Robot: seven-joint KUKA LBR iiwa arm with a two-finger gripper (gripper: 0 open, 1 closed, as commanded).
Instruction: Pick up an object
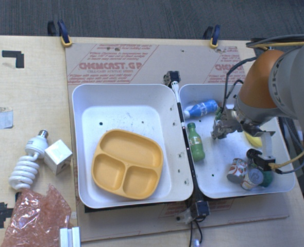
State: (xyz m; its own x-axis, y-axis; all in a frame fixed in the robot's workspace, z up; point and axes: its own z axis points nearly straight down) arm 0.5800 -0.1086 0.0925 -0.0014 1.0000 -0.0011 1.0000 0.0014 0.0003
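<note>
One green bottle [195, 141], probably light, slick plastic, suits a mid-body grip; whether the gripper [218, 129] stands wide or narrow, I cannot tell.

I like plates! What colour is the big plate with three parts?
The divided plate is yellow-orange, seen in the camera view.

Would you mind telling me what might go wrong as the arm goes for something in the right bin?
1. The end effector sits between the green bottle and blue bottle; it may close on bare floor and miss both.
2. Both bottles lie on their sides and could roll when nudged.
3. The yellow object is mostly hidden under the arm, so a grasp there seems unreliable.
</note>
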